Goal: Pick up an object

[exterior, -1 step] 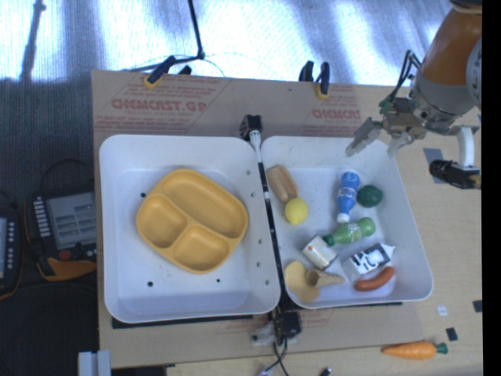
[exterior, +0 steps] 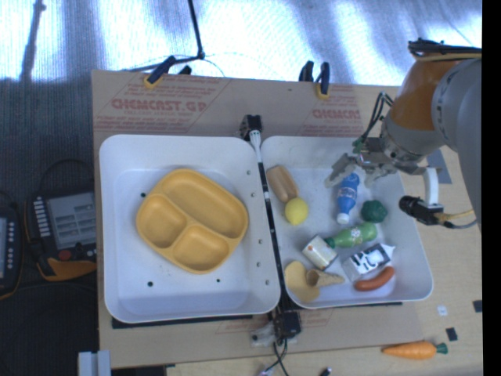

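The right bin [exterior: 411, 245] holds several toy foods. Among them are a tan bread roll [exterior: 282, 182], a yellow lemon [exterior: 296, 211], a blue and white bottle [exterior: 347, 197], a dark green broccoli [exterior: 374, 210], a green bottle [exterior: 354, 236], a small white carton [exterior: 319, 251], a black and white carton [exterior: 369, 258] and a red sausage [exterior: 374, 279]. My gripper [exterior: 362, 167] hangs over the bin's far part, just above the top of the blue and white bottle. It is open, its fingers spread to either side, with nothing between them.
The left bin [exterior: 117, 210] carries a yellow divided plate [exterior: 192, 219]. A tan cone-shaped piece [exterior: 307, 279] lies at the right bin's near left corner. An orange carrot [exterior: 413, 351] rests on the bench outside the bins. A ridge [exterior: 266, 210] separates the two bins.
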Robot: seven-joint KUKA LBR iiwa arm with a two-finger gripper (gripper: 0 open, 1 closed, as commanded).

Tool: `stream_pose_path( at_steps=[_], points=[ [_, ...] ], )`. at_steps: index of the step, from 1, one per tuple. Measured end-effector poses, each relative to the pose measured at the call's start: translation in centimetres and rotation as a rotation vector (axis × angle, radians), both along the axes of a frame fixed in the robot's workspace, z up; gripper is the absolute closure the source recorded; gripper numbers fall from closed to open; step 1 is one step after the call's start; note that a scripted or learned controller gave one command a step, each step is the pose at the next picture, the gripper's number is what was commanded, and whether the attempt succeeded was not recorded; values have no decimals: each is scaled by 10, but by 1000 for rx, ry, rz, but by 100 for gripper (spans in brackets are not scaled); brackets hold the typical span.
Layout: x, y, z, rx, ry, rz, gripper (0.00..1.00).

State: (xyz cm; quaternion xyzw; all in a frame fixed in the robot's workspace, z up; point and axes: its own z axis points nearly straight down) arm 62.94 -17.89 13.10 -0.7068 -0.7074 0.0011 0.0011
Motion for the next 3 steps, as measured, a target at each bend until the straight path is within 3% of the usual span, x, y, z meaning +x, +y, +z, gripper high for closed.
stream_pose_path(
  at_steps=[1,2,3],
  points=[
    [3,-17,-34,-2,-4,0,0],
    [3,-17,-24,-2,-3,1,100],
    [8,45,105,-1,-6,1,100]
  ],
)
